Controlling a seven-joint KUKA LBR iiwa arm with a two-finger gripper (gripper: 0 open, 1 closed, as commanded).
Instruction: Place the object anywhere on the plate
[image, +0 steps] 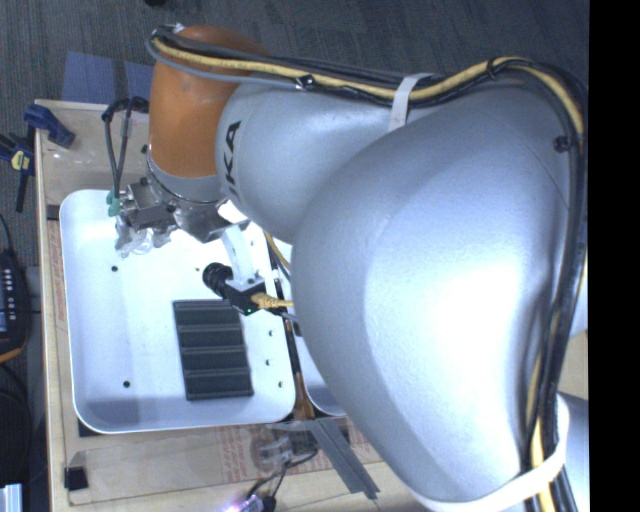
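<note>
A dark grey ribbed rectangular slab (212, 348) lies flat in the left bin (100, 330), in its lower middle. My gripper (136, 234) hangs over the upper left part of that bin, below the orange band (190, 100) of the wrist. It is up and to the left of the slab, clearly apart from it. Nothing can be made out in the gripper. The big grey arm (430, 280) covers the right half of the view and hides nearly all of the right bin.
A sliver of the right bin (322, 398) peeks out under the arm. A black fitting (222, 280) on the wrist hangs just above the slab's top edge. Blue clamps (40, 122) sit on the wooden bench at the upper left.
</note>
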